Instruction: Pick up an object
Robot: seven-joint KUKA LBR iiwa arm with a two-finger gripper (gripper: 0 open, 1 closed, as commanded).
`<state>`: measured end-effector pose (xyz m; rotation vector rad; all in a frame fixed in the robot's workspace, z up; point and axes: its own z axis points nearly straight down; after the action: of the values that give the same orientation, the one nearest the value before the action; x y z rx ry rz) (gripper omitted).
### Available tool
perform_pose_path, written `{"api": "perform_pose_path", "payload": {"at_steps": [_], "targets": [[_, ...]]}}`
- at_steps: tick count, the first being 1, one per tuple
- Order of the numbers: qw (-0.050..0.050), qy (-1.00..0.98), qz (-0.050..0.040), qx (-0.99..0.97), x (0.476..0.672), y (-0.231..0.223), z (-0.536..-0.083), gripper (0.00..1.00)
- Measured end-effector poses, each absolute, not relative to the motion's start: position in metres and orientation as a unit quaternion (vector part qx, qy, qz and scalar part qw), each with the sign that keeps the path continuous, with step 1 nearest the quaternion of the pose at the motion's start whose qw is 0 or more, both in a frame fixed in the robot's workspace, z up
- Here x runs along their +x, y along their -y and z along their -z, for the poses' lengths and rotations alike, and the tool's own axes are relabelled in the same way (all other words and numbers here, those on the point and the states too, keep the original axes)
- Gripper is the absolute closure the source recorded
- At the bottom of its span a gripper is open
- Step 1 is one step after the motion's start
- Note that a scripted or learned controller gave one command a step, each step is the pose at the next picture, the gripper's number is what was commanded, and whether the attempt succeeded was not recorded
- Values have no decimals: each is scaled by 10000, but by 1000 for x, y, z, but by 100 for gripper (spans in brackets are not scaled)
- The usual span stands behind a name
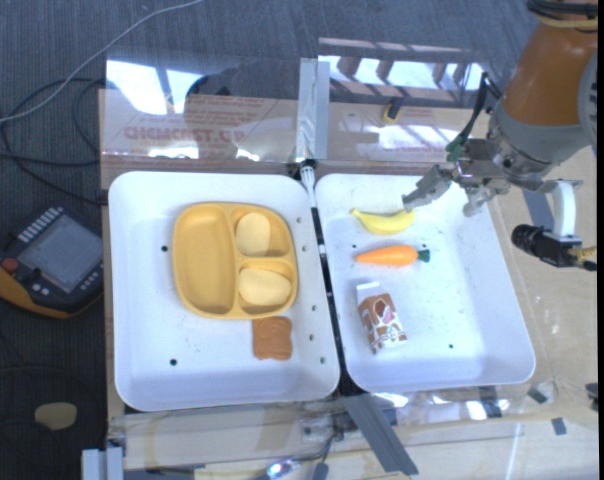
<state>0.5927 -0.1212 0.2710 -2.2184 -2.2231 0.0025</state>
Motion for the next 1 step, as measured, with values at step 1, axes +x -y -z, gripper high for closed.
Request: {"api": "perform_pose_path", "payload": {"at_steps": [1], "targets": [[10, 7714, -6, -6363, 633, 131, -147, 0]]}}
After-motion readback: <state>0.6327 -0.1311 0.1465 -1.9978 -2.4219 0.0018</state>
